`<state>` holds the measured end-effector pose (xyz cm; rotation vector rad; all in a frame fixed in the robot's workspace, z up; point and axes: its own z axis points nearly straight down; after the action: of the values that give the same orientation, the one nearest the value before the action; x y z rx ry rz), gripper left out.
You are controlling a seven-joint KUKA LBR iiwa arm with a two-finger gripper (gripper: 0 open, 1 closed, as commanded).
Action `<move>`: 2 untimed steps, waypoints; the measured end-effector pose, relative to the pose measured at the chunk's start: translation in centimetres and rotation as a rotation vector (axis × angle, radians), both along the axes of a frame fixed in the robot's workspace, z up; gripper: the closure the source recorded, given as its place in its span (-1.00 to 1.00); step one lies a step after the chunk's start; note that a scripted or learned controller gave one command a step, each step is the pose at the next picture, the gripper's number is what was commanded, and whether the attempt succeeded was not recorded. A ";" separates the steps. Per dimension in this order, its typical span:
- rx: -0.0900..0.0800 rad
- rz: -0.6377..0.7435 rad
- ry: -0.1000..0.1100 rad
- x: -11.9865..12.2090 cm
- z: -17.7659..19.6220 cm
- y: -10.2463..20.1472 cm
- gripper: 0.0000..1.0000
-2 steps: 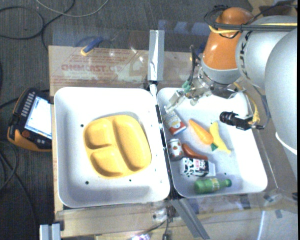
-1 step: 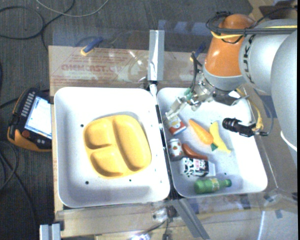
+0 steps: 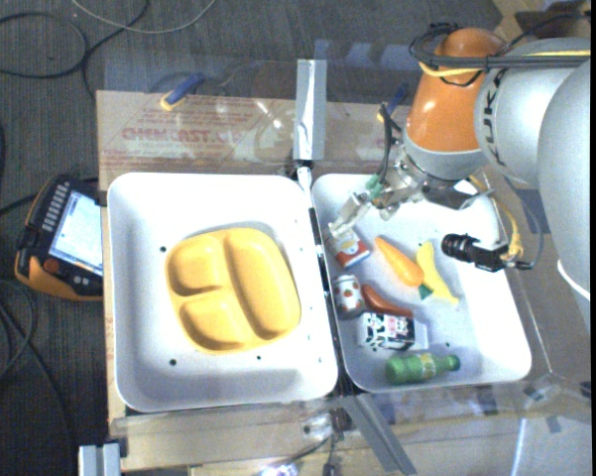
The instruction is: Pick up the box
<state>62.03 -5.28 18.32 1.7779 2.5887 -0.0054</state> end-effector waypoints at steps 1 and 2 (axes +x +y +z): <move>0.000 0.000 0.000 0.0 0.0 0.0 -1.00; 0.003 0.003 0.000 -7.1 7.7 -1.8 -1.00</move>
<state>54.96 -7.09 26.02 1.7744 2.5932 -0.0014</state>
